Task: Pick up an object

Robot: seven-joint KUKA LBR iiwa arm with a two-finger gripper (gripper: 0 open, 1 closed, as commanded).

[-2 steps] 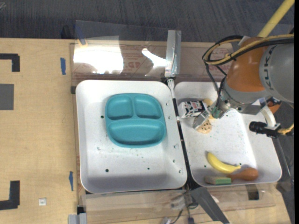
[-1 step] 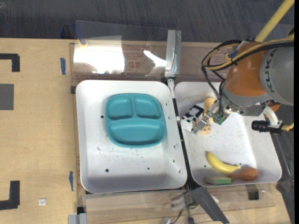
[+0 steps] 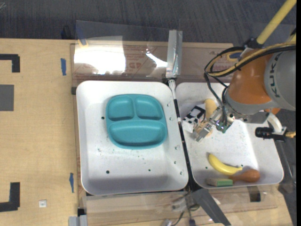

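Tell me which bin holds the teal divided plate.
The left bin, the one farther from the arm. The teal plate lies in it; the right bin holds the banana instead.

Teal tray fills left bin's middle; edges free.

Two white bins, one teal divided plate, one banana, perhaps three smaller items.
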